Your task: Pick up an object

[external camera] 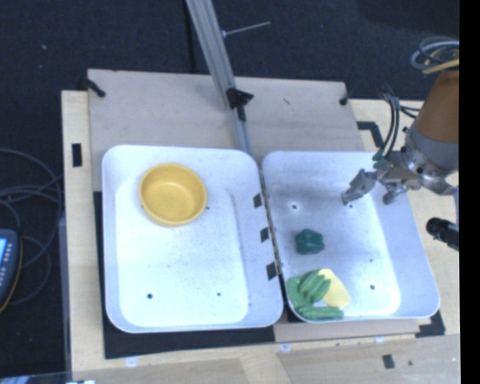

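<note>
Hovering with fingers apart and nothing between them, the gripper (372,189) is being risked closing short of the green object (309,242).

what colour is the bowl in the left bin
Yellow. The bowl shows clearly in the camera view, near the left bin's far end.

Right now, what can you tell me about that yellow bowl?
The yellow bowl is round and shallow, plain yellow all over, and looks like smooth plastic. It sits upright with its open side up and nothing inside it. It rests on the floor of the left white bin, near the far left corner. Nothing else touches it.
</note>
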`<state>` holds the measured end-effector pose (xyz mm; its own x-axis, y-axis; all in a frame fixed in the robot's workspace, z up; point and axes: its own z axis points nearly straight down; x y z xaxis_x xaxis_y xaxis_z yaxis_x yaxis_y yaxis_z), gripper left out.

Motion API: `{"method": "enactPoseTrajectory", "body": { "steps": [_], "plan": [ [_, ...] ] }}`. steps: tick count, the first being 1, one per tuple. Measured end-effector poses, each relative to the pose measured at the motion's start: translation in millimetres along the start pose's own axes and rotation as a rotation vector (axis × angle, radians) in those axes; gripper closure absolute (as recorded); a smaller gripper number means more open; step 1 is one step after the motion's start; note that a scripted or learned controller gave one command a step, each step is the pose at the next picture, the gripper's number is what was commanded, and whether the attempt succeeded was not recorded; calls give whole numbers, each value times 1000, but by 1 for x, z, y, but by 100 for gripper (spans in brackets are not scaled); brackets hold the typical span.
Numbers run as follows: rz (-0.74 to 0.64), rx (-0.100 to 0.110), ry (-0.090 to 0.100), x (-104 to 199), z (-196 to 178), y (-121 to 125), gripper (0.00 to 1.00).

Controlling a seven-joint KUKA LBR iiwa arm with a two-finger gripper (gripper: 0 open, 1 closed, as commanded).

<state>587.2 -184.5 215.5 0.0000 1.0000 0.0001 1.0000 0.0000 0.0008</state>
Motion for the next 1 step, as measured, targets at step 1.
{"method": "enactPoseTrajectory", "body": {
  "steps": [1],
  "plan": [
    [0, 4, 0, 9, 49, 0, 0]
  ]
}}
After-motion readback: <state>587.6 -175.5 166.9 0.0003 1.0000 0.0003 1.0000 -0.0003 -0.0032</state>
